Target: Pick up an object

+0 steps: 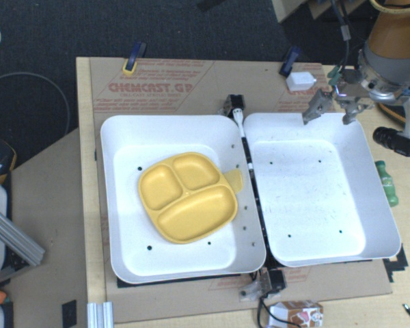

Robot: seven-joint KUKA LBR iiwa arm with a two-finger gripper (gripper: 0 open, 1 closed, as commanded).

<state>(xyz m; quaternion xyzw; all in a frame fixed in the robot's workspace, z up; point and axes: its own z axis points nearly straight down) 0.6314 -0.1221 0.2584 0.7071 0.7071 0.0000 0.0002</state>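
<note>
One object is on offer: a yellow divided plate [186, 197] lying flat in the left bin [116, 142], a little toward that bin's 5 o'clock side, with a small yellow tab poking out at the plate's 3 o'clock edge near the wall between the bins. The right bin [314, 197] sits beside it. The gripper [331, 108] hovers over the far rim of the right bin, at about 1 o'clock in the camera view, well apart from the plate; its two fingers [313, 109] stand apart with nothing between them.

To do this step well, I judge the arm should cross over the dividing wall toward 8 o'clock, keeping height until it is above the plate, then descend with the fingers spread. A flat, shallow plate gives little to pinch from above, so the raised outer rim or one of the ridges between compartments looks like the best hold, with one finger on either side of it. A centred drop into a compartment would likely close on nothing.

Red print on the brown board [157, 80] covering the table reads "CHEMCAST GP", repeated faintly elsewhere.
</note>
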